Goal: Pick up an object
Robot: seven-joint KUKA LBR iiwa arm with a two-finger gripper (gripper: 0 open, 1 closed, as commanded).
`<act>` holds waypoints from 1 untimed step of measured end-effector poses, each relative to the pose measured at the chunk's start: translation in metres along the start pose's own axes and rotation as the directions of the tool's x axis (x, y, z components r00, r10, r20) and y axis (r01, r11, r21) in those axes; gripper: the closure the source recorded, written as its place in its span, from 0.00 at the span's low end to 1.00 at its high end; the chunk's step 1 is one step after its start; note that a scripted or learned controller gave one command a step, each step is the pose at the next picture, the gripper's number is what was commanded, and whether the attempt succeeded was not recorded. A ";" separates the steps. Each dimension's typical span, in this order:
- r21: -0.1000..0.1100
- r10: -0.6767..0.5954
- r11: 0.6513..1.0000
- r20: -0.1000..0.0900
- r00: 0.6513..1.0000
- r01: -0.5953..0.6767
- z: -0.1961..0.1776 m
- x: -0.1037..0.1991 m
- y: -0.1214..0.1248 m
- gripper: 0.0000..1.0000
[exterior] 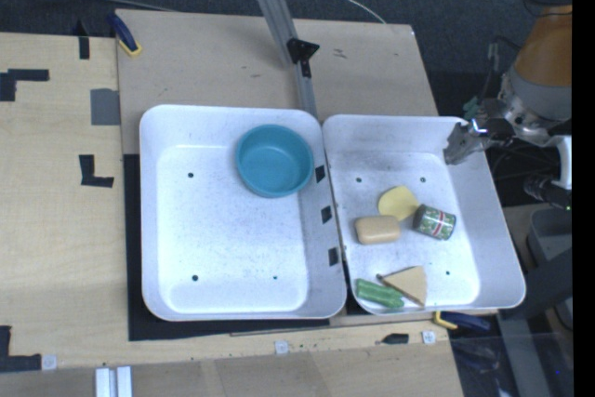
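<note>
Two shallow white bins are set side by side on a wooden bench (214, 51). In the left bin (177, 246), a blue bowl (273, 160) is seen upright near the far right corner; nothing else is seen lying on that bin's speckled floor.

The right bin (372, 153) holds the small objects, all gathered in its near half. A yellow round piece (398, 200) lies roughly at the middle, and a tan block (377, 230) is placed just in front of it and slightly to the left, close to or touching it. A small green and red can (434, 222) lies on its side just right of the yellow piece. Nearer the front rim, a tan wedge (407, 284) is seen, with a green elongated item (378, 295) just beside it on the left. The far half of this bin is bare.

A grey metal pole (274, 5) slants down from the top of the view to the gap between the bins.

The arm is seen at the right edge, with its orange band (548, 51) above the wrist. The gripper (457, 147) is held over the far right corner of the right bin, well apart from the objects. Nothing is seen held by it; whether it is spread or clenched cannot be told.
</note>
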State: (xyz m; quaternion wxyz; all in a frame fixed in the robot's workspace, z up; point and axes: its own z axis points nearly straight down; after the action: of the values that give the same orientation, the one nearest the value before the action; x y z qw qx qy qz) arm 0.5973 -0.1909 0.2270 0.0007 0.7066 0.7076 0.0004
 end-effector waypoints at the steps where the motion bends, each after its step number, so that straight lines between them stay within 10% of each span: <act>1: 0.004 -0.004 1.000 -0.002 1.000 0.004 0.009 0.053 -0.007 1.00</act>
State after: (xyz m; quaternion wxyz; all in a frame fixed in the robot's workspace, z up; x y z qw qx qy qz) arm 0.5900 -0.1382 0.2180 -0.0014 0.7052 0.7090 -0.0004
